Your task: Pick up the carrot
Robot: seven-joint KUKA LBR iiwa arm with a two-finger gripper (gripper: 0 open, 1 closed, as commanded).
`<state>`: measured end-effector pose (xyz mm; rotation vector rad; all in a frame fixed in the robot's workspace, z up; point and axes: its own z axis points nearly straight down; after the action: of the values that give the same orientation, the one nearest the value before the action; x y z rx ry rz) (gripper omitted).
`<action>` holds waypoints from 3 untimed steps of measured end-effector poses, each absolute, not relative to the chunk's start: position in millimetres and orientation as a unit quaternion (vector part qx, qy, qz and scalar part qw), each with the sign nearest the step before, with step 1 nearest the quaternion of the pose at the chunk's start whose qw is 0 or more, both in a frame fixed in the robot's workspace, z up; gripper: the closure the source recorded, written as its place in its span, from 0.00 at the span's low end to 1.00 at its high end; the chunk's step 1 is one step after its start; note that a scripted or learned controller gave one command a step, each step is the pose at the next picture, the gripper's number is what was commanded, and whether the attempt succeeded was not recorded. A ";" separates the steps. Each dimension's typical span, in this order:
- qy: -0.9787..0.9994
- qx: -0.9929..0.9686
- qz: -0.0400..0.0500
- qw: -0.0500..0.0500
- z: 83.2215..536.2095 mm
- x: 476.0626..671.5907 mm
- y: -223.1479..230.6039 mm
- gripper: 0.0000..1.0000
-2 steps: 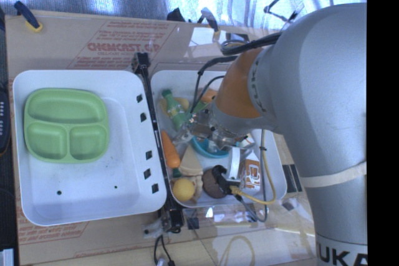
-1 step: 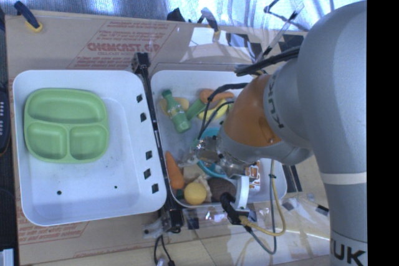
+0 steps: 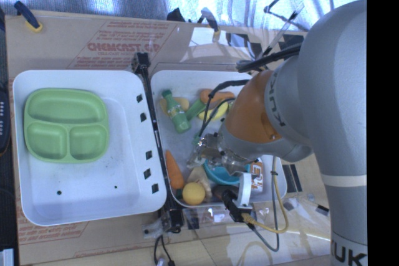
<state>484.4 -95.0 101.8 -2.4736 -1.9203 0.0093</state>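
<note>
Carrot (image 3: 174, 170) lies in the right bin (image 3: 163, 81), at about seven o'clock of its floor, hard against the left wall and pointing roughly from eleven to five. Nothing grips it, so by my reading the pick is not yet done. Gripper (image 3: 215, 162) hangs low over the bin's middle, near the carrot at its three o'clock; whether its claw is spread or pressed together I cannot tell. A yellow ball (image 3: 194, 193) sits just beside the carrot's lower tip, at five o'clock, and a green bottle (image 3: 176, 113) lies toward twelve. Room is tight: wall on one side, ball below, open floor only to the carrot's right. The left bin (image 3: 81, 205) holds a green tray (image 3: 65, 125).
</note>
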 end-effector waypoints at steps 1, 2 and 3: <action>-0.467 -0.884 0.003 0.005 191.3 476.2 -29.7 1.00; -0.661 -0.750 0.002 -0.001 350.6 483.2 -55.1 1.00; -0.656 -0.754 0.001 0.002 190.9 477.2 41.9 1.00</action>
<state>477.2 41.9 190.9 -2.3670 -2.0599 0.0027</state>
